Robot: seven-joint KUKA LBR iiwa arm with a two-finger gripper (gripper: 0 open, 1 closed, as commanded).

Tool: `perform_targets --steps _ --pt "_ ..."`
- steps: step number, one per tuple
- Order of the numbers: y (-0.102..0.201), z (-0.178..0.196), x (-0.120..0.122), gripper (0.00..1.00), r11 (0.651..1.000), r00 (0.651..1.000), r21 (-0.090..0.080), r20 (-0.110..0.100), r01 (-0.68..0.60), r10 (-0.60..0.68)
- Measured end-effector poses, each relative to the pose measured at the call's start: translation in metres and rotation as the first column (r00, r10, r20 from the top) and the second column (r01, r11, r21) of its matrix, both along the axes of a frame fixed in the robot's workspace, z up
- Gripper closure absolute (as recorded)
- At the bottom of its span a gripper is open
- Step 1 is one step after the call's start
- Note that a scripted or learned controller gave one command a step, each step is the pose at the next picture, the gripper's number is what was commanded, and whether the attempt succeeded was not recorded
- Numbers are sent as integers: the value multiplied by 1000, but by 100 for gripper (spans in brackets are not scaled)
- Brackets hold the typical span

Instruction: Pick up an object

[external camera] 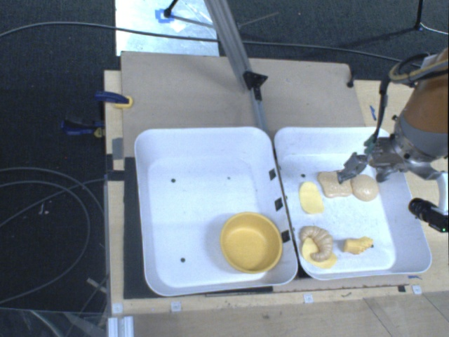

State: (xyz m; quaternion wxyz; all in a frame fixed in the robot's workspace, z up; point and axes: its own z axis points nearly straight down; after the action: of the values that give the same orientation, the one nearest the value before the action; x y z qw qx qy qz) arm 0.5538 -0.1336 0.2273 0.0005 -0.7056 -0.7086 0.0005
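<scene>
My gripper (366, 169) hangs over the back of the right bin (407, 255), its fingers spread open and nothing between them. One dark finger (349, 168) ends just above a flat beige piece (332, 185). A round beige bun (365, 188) lies right below the gripper, touching that flat piece. Further left is a pale yellow oval slice (311, 197). Toward the front lie a curled tan pastry (318, 244) and a small yellow piece (358, 245). A yellow bowl (250, 241) stands at the front right of the left bin (161, 188).
The two bins meet at a ridge with black clips (278, 203). A slanted grey pole (231, 34) crosses the back of the bench. A black part of the arm (429, 214) overhangs the right bin's right rim. Cables lie on the floor at left.
</scene>
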Motion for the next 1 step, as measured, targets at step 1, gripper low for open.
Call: perform_targets --steps 1 --pt "-3 -43 3 0 1000 1000 0 -1 3 -3"
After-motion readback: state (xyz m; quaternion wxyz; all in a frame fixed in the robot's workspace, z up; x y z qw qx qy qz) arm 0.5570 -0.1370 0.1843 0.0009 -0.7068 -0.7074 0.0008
